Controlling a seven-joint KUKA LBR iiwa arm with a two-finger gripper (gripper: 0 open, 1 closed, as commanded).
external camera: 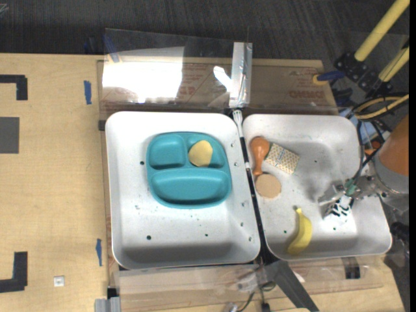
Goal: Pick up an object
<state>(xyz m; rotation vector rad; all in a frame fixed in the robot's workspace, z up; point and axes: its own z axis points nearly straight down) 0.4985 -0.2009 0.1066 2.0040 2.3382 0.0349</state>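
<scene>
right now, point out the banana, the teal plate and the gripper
banana (301,233): camera view, middle of its yellow body, right bin.
teal plate (188,184): camera view, bare large compartment, left bin.
gripper (339,203): camera view, between its fingertips, over the right bin.

1. Both bins look like white plastic with a faint sheen; the left bin (123,194) and the right bin (338,132) are each peppered with small dark specks.
2. The teal divided tray (188,187) is smooth moulded plastic, pretty matt.
3. The banana (301,233) has that slick toy-plastic look.
4. The surface (52,174) reads as pale wood or board, flat and matt.
5. A clear sheet (169,77) behind the bins is glossy and throws strong glare.
</scene>
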